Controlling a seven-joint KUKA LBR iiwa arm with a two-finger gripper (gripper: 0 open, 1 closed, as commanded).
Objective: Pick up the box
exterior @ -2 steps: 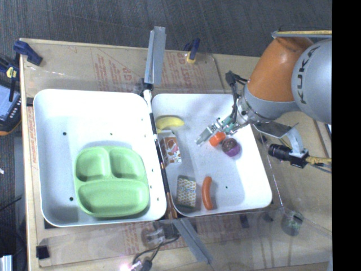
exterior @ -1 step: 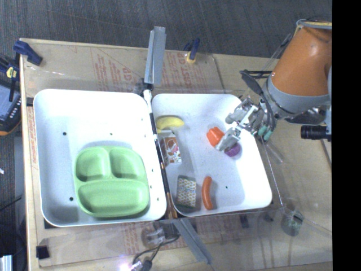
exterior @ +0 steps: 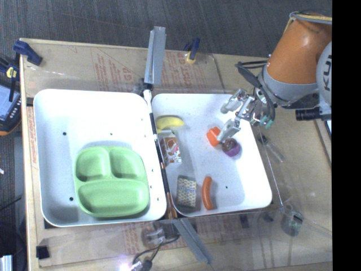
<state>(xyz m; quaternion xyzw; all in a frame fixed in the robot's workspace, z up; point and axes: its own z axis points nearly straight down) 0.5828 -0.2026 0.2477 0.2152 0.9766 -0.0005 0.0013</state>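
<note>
Here, the jaws hang over the right bin, box untouched

The arm (exterior: 296,52) reaches in from the right, and its jaws (exterior: 230,130) hang above the upper right part of the right bin (exterior: 254,191). Whether they are open or closed I cannot tell from this slant; nothing clearly sits between them. Just under them lie an orange piece (exterior: 213,136) and a purple ball (exterior: 230,148), close together. The box (exterior: 171,149) lies flat near the bin's left wall, well apart from the jaws, just below a banana (exterior: 169,122). Lower in the same bin are a patterned packet (exterior: 186,192) and, beside it, an orange sausage (exterior: 207,192). The left bin (exterior: 56,112) holds a green tray (exterior: 111,180) with three compartments. Both bins rest on the surface (exterior: 84,66)
</note>
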